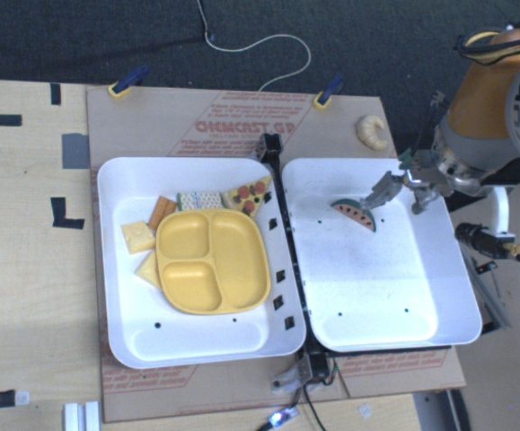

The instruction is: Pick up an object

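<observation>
OBJECT: watermelon slice lying flat at about 11 o'clock in the right bin | GRIPPER: gripper just beside it at 1 o'clock, grip state cannot tell, slice not visibly held | STEP: approach for the grasp, I judge | NEXT: centre over slice, descend, close.

The light wooden bench is carrying a brown cardboard sheet, and two shallow white bins are sitting side by side on it, the left bin touching the right bin. A pale lump is lying near the sheet's far right corner.
</observation>
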Available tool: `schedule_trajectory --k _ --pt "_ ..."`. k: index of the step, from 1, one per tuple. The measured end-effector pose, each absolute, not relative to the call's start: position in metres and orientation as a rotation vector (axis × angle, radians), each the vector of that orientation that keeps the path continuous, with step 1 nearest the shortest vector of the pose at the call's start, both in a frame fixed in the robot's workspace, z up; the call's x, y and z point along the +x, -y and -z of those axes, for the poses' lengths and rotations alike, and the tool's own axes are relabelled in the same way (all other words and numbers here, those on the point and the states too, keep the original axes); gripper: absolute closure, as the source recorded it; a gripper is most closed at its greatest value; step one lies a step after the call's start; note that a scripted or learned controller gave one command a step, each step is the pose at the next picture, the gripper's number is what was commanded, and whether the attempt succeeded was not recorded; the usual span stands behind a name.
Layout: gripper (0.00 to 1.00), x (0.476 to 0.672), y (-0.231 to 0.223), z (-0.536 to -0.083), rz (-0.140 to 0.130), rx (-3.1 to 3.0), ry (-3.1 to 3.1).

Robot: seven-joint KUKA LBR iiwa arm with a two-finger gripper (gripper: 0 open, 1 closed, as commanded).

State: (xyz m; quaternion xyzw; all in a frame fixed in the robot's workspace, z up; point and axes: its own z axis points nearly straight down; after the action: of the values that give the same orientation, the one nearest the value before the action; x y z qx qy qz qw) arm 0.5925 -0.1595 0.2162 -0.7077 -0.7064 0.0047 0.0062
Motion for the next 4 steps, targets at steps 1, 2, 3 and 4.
schedule_trajectory --k 1,2,3,4 --pt "0.0 0.595 0.159 -0.225 -0.002 -2.219 2.222" --pt "0.0 0.601 0.163 -0.178 -0.005 -2.218 2.221" --pt "0.0 0.602 0.168 -0.115 -0.007 -2.217 2.22" --pt "0.0 0.602 0.167 -0.083 -0.004 -2.218 2.224"
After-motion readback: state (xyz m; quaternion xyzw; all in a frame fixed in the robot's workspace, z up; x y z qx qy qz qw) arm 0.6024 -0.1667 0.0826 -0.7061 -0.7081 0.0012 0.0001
